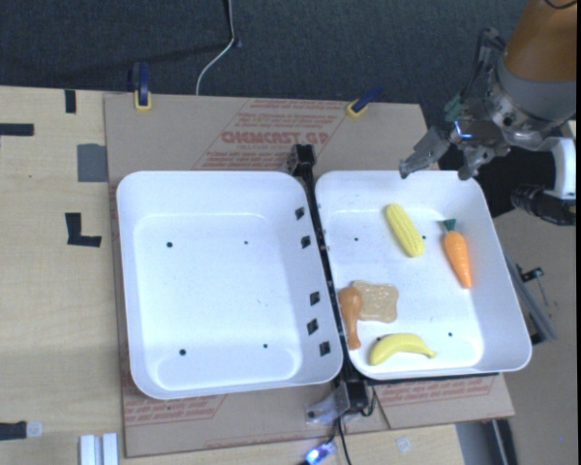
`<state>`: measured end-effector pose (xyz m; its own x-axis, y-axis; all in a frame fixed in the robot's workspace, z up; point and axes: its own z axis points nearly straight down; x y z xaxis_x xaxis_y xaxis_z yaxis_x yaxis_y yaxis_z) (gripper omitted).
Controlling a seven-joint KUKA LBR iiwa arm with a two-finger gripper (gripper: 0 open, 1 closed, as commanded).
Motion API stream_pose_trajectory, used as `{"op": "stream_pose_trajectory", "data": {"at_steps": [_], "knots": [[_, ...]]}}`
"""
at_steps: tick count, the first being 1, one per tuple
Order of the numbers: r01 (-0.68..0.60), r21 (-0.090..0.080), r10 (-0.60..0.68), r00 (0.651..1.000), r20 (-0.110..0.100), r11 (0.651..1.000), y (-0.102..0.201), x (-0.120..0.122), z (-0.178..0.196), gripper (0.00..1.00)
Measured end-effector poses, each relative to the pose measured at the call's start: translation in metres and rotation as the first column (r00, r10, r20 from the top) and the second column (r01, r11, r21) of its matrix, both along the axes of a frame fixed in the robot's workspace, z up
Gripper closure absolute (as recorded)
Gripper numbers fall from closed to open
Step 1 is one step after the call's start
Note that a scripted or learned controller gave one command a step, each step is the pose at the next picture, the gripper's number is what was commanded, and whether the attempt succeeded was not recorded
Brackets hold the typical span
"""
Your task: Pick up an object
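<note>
Two white bins here; the right bin holds all the toy food, while the gripper hangs over its far rim, jaws spread wide and empty. Corn cob and carrot lie nearest. I'd drop straight onto the corn, fingers across its width, not lengthwise.

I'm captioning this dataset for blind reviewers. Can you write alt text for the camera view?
Seen from above, the right white bin holds a corn cob, a carrot, a banana, a slice of toast and a drumstick. The robot's hand, open, hovers above that bin's far edge, holding nothing. The left white bin sits beside it.
</note>
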<state>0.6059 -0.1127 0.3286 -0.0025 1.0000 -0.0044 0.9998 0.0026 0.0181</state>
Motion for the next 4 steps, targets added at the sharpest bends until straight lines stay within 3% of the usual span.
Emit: {"op": "stream_pose_trajectory", "data": {"at_steps": [1,2,3,4], "knots": [[0.004,0.006,-0.004,0.999,-0.034,1.000,-0.006,-0.035,-0.148,0.00],[0.002,0.006,-0.002,1.000,-0.025,1.000,0.037,-0.105,-0.142,0.00],[-0.009,0.008,0.009,1.000,-0.020,1.000,0.128,-0.086,-0.145,0.00],[0.003,0.002,-0.003,1.000,-0.013,1.000,0.064,-0.020,-0.082,0.00]]}}
